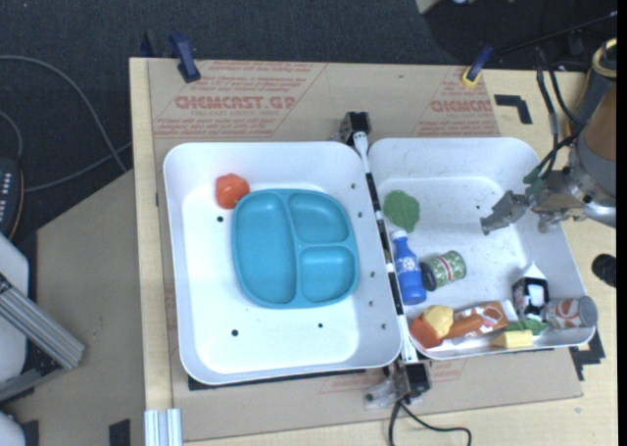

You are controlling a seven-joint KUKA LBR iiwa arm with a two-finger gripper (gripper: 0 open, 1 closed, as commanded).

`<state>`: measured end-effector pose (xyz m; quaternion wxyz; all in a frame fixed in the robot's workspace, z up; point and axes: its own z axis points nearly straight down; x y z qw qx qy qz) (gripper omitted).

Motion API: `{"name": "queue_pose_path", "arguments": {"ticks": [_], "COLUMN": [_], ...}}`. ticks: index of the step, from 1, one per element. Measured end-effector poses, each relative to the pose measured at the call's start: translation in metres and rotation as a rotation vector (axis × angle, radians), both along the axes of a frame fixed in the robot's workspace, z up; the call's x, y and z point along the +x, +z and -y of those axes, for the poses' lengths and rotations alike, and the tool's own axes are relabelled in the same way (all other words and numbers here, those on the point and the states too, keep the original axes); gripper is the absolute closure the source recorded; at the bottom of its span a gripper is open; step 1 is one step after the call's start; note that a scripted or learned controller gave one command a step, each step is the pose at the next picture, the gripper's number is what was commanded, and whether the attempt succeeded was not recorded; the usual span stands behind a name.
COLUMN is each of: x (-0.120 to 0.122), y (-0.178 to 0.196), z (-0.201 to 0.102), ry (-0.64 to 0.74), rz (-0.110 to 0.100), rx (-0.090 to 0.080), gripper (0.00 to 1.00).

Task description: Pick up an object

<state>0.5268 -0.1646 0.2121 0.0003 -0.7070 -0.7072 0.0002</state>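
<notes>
A grey robot arm reaches from the right over the right bin, its fingers hanging above bare white floor near the bin's far right part; whether they are apart or together cannot be told, and nothing shows between them. Left of the fingers lies a flat green leaf-shaped piece. Below and left of them a blue bottle with a white cap lies along the bin's left wall, its long axis running toward and away from the camera, cap at the far end. Beside it a small green can lies on its side, its label too small to read. Along the near wall, below the fingers, sit a yellow lump, an orange packet, a black-and-white item and a silvery can. The left bin holds a smooth blue three-section plate and an orange ball. Red print on the counter reads "CHEMCAST GP".
</notes>
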Motion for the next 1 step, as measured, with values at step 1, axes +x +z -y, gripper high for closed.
{"name": "queue_pose_path", "arguments": {"ticks": [1], "x": [-0.0077], "y": [-0.1135], "z": [-0.0619], "ry": [-0.004], "rz": [0.007], "rx": [-0.006], "gripper": [0.0]}}
